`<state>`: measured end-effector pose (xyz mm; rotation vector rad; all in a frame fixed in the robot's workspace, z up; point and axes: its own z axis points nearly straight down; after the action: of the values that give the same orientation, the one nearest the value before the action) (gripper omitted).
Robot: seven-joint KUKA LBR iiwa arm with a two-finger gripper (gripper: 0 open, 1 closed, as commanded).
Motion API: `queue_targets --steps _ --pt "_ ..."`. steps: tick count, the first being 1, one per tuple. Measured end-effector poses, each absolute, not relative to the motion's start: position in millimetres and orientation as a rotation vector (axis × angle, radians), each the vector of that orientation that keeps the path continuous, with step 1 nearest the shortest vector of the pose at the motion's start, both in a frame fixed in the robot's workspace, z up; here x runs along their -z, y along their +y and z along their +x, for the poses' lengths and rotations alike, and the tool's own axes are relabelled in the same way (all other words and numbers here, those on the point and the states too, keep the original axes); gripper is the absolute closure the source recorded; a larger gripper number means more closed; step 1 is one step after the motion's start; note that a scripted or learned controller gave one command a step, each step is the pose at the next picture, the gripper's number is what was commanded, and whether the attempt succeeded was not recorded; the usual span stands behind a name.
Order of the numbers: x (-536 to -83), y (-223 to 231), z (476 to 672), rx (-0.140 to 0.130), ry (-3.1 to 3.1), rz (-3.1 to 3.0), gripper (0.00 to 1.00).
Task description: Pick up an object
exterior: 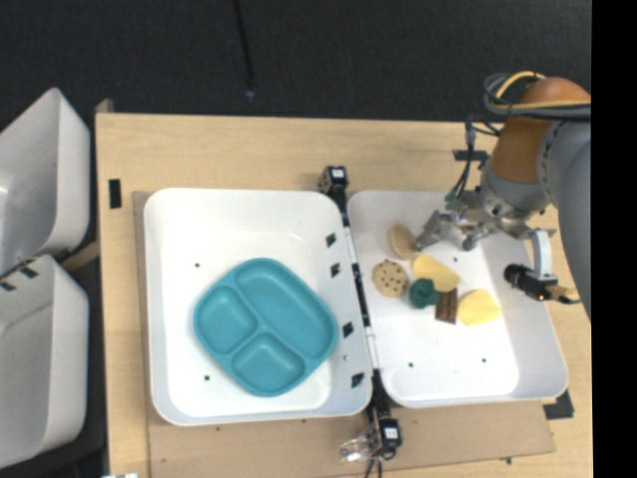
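The right bin (498, 366) holds a cluster of small food items: a tan piece (401, 239), a speckled cookie (390, 278), a pale yellow wedge (435, 270), a teal ball (423, 292), a brown block (447, 307) and a second yellow piece (478, 308). My gripper (450, 235) hangs over the bin's far part, just behind the yellow wedge and to the right of the tan piece. Its two fingers are spread open, with nothing between them.
The left bin (169, 267) carries a blue divided plate (264, 325). A raised divider with black clips (350, 267) separates the bins. The arm's orange band (523, 137) and a black fixture (528, 279) stand over the right bin's far right.
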<state>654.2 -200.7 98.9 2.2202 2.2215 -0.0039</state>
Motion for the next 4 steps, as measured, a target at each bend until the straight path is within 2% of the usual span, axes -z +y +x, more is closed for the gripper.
queue_targets --steps 1,3,4 --pt "-114 -202 656.0 0.000 2.218 2.213 1.00" --pt "-243 -209 656.1 -0.007 2.219 2.211 1.00" --pt "-281 -210 657.0 -0.004 2.221 2.214 1.00"
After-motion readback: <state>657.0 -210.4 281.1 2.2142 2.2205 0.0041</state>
